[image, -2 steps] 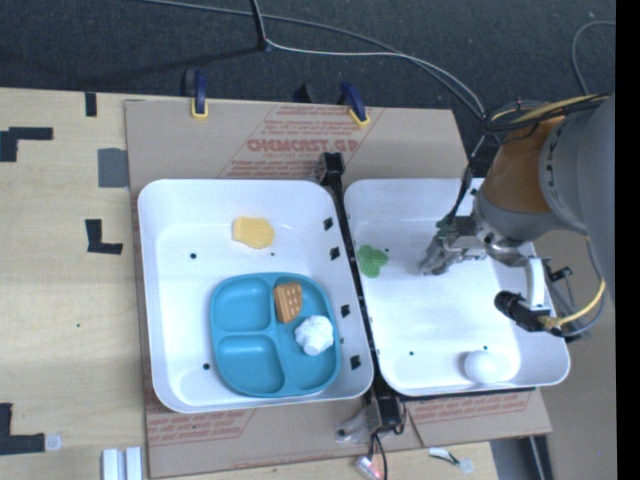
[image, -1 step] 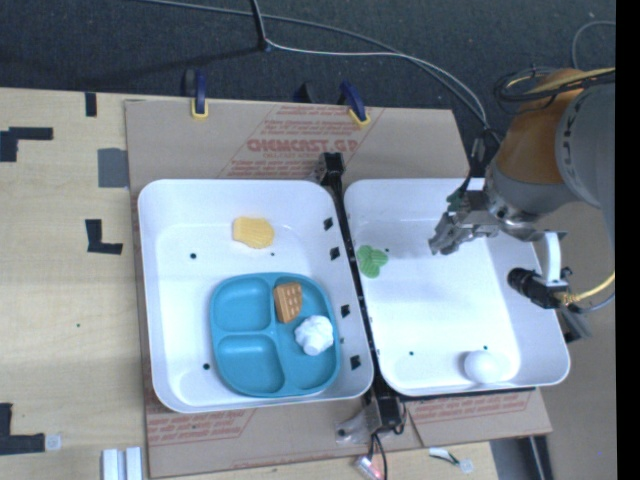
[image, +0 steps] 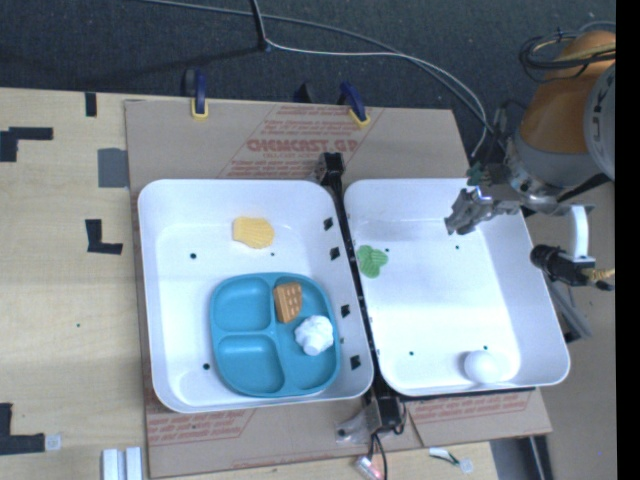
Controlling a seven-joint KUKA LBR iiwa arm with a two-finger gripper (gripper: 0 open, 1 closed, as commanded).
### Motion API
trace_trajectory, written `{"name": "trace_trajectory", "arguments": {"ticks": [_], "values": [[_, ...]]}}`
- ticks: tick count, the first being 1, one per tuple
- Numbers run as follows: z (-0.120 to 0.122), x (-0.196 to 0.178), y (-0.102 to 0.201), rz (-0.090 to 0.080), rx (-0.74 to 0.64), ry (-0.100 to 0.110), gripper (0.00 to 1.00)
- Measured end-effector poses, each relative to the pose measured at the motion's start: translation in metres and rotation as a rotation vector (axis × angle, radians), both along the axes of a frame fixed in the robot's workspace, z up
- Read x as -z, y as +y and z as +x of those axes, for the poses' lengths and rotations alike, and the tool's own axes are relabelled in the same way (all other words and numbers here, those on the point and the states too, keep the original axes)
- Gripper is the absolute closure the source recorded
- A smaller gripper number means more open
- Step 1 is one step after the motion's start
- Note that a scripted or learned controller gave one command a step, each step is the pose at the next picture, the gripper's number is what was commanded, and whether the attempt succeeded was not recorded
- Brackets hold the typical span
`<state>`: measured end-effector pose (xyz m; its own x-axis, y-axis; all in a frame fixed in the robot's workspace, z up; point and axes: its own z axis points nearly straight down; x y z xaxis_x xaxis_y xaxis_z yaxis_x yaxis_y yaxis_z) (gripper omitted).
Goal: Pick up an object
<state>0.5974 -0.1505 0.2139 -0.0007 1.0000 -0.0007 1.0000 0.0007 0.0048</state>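
My gripper (image: 462, 219) hangs over the far right part of the right bin (image: 520, 268), with nothing visible between its fingers. A small green object (image: 372, 261) lies at the right bin's left wall, well to the left of the gripper. A white ball (image: 487, 366) rests near the right bin's front edge. In the left bin (image: 165, 268) a yellow piece (image: 254, 232) lies on the floor behind a blue divided plate (image: 240, 353). The plate holds a brown waffle-like piece (image: 288, 300) and a white lump (image: 314, 335).
A black divider (image: 348, 258) runs between the two bins. Both bins sit on a cardboard sheet (image: 290, 138) clamped at the back. A cable (image: 400, 58) trails across the dark floor behind. The grey and orange arm (image: 570, 118) enters from the right.
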Motion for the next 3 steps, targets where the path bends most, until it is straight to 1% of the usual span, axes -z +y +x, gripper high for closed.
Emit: {"name": "trace_trajectory", "arguments": {"ticks": [1,2,3], "values": [[0.001,-0.053,0.0,0.0,0.0,0.0,1.0],[-0.01,-0.055,0.053,0.002,-0.004,0.005,1.0],[-0.012,-0.037,0.103,0.001,-0.004,0.007,1.0]]}}
